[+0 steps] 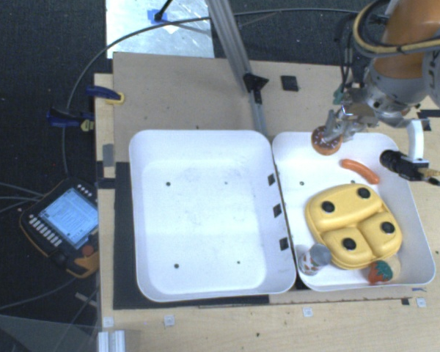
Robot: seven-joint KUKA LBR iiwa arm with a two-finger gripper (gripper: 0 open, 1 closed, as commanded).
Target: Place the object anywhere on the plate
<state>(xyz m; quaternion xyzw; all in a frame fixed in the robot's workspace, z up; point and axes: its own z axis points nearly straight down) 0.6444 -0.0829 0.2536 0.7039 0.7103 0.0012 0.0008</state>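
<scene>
claw (336,127) is hanging over the right bin's (425,266) far left corner, touching a small brown round thing (325,142); grip unclear. yellow plate (354,224) is lying nearer.

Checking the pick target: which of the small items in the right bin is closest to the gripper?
The round brown item at the bin's far edge, right under the gripper. The orange sausage lies farther toward the yellow plate.

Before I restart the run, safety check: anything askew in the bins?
The yellow sectioned plate sits tilted across the right bin. A small grey object lies pressed against its lower left edge. Nothing spilled or broken.
</scene>
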